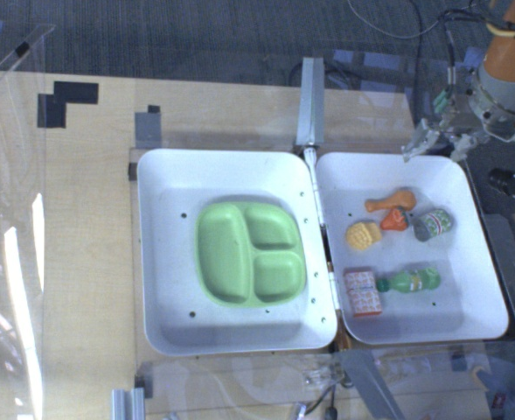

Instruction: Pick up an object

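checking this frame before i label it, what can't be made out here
- Pincer, camera view: small and blurred over the right bin's far rim, so whether it is open or shut cannot be told.
- Arm: cut off by the top right corner.
- Can and small box: labels too small to read.
- Orange piece: partly hidden by the drumstick; its kind is unclear.

Right bin's [472, 234] far half lies bare; items [388, 226] crowd its middle.

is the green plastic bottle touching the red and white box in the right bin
Touching. The camera view shows the green plastic bottle's cap end meeting the upper right corner of the red and white box, with no white bin floor between them.
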